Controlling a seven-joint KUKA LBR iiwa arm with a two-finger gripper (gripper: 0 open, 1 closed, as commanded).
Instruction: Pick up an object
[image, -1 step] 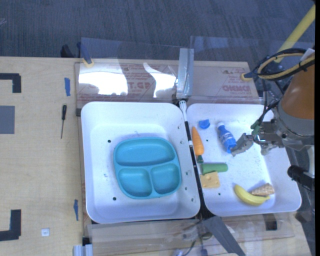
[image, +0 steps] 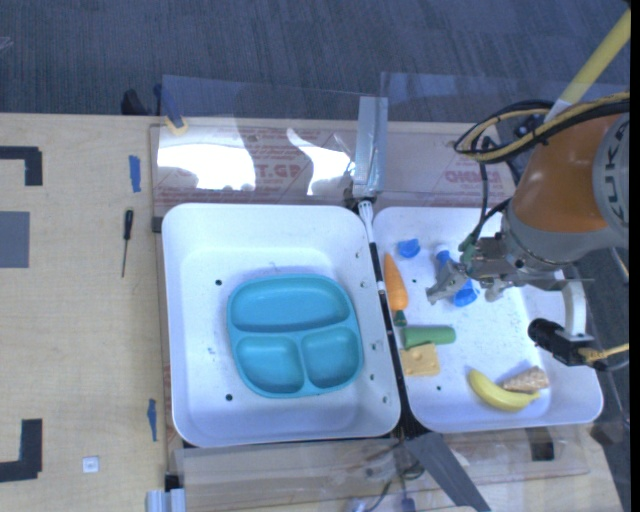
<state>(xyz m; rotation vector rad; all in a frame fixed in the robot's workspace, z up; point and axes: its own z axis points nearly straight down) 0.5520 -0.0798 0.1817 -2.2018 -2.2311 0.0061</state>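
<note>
— Objects for picking lie in the right bin (image: 560, 400); where is the gripper (image: 447, 287) among them?

— At the upper middle of that bin, reaching in from the right of the frame. Its metal fingers (image: 440, 291) point left and down, right beside a blue piece (image: 464, 295) and below another blue piece (image: 444, 259). Whether the fingers are parted or closed I cannot tell; nothing is clearly seen between them.

— What surrounds it?

— A third blue piece (image: 407, 248) sits to the upper left. Along the bin's left wall lies an orange carrot (image: 396, 283), lengthwise down the frame. Below it are a green stick-shaped item (image: 428, 336) and, just beside and under that, a yellow block (image: 421, 361). Toward the lower right lies a banana (image: 497, 391), touching a tan wedge (image: 527, 379).

— And the arm itself?

— The grey wrist leads back to the orange band (image: 560, 185) at the upper right, with black and yellow cables (image: 500, 130) looping above it.

— The other bin?

— The left bin (image: 190, 300) holds a teal divided plate (image: 294, 333), with one long compartment at the top and two smaller ones below. It sits near the bin's middle, well apart from the gripper.
</note>
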